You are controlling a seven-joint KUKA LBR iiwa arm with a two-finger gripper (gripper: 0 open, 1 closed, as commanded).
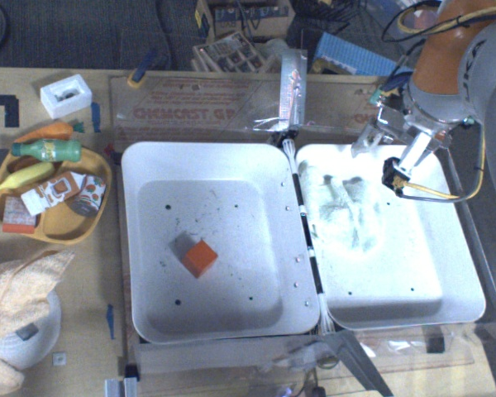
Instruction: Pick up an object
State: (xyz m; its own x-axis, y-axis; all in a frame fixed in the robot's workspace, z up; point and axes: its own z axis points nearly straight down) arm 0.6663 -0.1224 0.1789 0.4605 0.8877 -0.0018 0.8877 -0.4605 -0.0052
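Observation:
An orange cube (201, 259) lies in the left white bin (149, 172), a little left of its middle, with a dark shadow on its upper left side. My gripper (369, 141) hangs over the far edge of the right white bin (446, 288), well away from the cube and across the divider between the bins. Nothing shows in the gripper. The grey arm with its orange band (446, 52) comes in from the upper right.
A yellow bowl (89, 222) of toy food sits left of the bins, above a cloth (25, 296). A small white box (66, 95) and a clear plastic sheet (207, 106) lie behind the bins. A yellow cable (446, 195) loops from the wrist.

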